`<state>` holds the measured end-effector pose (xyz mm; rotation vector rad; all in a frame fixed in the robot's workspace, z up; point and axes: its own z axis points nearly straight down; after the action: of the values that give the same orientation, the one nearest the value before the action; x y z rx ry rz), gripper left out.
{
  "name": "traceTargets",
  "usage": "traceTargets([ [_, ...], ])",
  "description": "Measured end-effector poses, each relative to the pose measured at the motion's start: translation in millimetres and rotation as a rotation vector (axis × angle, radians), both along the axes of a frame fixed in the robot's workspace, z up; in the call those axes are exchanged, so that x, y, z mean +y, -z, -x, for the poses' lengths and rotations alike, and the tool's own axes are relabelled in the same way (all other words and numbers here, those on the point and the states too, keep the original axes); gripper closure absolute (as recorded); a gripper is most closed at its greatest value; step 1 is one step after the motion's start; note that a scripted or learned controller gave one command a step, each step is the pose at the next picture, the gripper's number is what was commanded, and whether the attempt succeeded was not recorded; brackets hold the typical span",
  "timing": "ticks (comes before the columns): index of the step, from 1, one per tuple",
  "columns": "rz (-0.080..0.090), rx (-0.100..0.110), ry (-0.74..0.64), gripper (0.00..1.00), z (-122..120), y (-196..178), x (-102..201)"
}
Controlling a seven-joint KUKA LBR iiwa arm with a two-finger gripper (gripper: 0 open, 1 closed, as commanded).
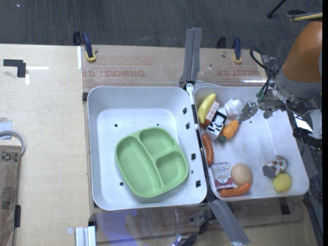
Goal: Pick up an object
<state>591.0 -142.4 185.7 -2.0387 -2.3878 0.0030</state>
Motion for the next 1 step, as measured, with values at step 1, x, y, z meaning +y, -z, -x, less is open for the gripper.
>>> traceTargets([
  [1, 0.0, 0.001, 0.077, 0.0, 16.8, 94.9, -11.1],
])
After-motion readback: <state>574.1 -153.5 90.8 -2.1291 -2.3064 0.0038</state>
